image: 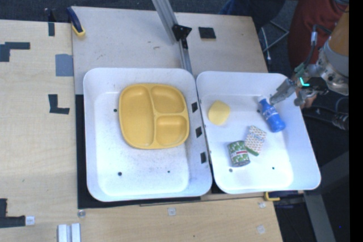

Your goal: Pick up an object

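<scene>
The arm (340, 59) is seen entering from the right edge of the view, wrist bent over the right rim of the right bin (295, 178). The gripper (283, 94) is angled down and to the left, toward the bin's upper right part. One slim finger is seen pointing at the cap end of a blue bottle (272, 116); tip is near or touching the bottle, contact cannot be confirmed. Opening of the gripper cannot be told from this view, and nothing is seen held.

Right bin contents: blue bottle near the right rim, lying tilted; pale yellow rounded object (219, 113) near the left rim, approx. mid-height; green and white can (239, 153) toward the bin's lower centre; small patterned packet (255, 139) just beside the can, upper right of it, possibly touching. Labels on can and packet are too small to be read; no writing is legible.

Left bin (96, 122): a yellow divided tray (153, 116), three compartments, is placed in the upper centre part, apart from all rims.
</scene>
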Robot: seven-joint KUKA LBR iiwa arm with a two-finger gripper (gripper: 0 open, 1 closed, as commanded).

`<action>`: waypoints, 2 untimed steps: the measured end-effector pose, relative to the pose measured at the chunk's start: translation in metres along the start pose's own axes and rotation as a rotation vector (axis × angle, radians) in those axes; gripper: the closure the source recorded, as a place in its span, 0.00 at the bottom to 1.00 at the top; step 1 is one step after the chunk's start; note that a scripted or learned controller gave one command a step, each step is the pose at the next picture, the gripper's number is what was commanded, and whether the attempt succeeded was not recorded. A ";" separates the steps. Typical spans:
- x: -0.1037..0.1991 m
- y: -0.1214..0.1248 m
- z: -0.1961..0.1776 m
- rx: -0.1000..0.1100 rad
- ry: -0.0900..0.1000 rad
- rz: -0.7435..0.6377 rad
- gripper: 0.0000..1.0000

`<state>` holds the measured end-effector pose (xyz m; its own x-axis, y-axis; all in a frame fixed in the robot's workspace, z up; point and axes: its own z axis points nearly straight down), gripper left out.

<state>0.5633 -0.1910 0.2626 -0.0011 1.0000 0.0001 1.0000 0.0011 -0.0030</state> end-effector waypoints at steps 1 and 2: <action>0.000 0.000 -0.001 -0.002 0.000 0.000 0.00; -0.002 -0.010 0.052 0.003 0.000 0.001 0.00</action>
<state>0.5530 -0.1932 0.2107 0.0002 1.0000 0.0002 1.0000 -0.0002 -0.0057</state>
